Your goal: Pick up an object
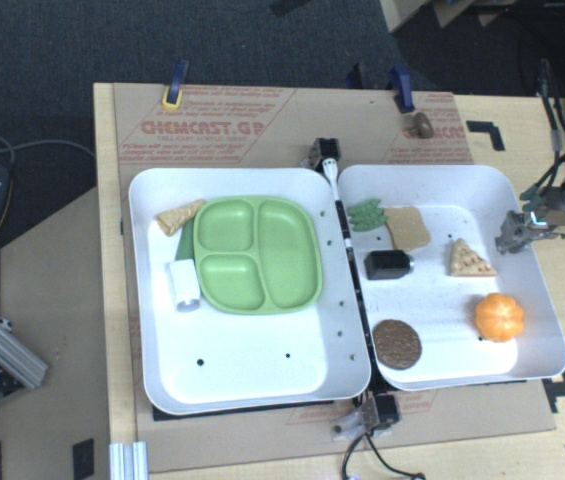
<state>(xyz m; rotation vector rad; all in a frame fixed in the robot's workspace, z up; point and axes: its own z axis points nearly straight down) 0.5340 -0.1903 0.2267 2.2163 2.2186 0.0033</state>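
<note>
From my seat I see the two white bins side by side on the bench. The left bin [162, 368] holds a green divided plate [258, 254] lying flat in its upper middle, with a tan wedge-shaped piece [178, 216] just off the plate's upper left corner and a small white block [184, 282] touching or nearly touching the plate's left edge. The right bin [442, 373] carries the loose items I could go for: a green leafy piece [366, 213] near its upper left corner, a tan square slab [407, 228] just beside it to the right, a black block [387, 264] below those two, a brown round disc [397, 343] near the bin's front edge, a triangular slice [470, 259] towards the right, and an orange fruit [499, 317] below that slice, apart from it. All of these lie on the bin floor, none lifted. The gripper [518, 230] sits at the right bin's right rim, level with the triangular slice and well clear of it to the right. It is small and partly blurred at the frame edge, so I cannot tell how it is set; nothing is visibly held in it. The orange fruit lies nearer the front of the bin than the gripper does.
</note>
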